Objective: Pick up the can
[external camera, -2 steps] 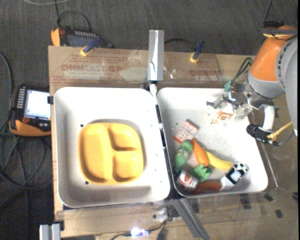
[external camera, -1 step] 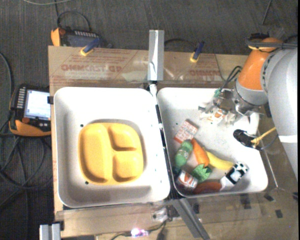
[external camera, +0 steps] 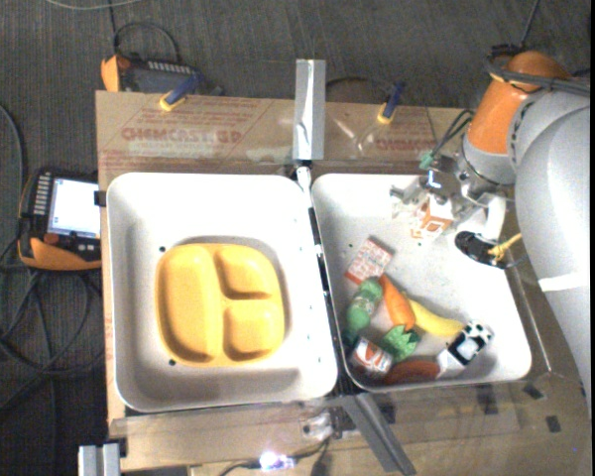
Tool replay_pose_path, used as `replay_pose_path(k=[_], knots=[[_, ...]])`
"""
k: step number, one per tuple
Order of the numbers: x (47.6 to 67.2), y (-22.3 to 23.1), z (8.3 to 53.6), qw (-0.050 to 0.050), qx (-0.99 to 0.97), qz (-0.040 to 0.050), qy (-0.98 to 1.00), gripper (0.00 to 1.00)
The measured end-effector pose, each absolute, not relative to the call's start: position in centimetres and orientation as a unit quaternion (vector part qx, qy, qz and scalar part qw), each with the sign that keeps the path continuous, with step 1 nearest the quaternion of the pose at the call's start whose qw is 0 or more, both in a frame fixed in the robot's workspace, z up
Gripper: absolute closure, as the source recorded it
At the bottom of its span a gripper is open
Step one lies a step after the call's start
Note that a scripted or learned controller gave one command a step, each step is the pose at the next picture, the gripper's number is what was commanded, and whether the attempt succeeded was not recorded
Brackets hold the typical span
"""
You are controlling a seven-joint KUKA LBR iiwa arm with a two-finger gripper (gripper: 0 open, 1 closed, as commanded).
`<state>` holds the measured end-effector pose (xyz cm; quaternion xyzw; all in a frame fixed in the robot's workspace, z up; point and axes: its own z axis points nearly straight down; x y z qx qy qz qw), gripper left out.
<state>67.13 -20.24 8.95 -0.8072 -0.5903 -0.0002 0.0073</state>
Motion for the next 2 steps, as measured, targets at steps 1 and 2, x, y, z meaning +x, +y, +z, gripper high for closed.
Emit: replay_pose_path(k=[1, 2], knots=[[66.9, -15.0, 13.4, -0.002, -0.761, 0.0016, -0.649, 0.0], [65.5, -17.8, 12.8, -0.012, -0.743, -0.0064, -0.669, 0.0]])
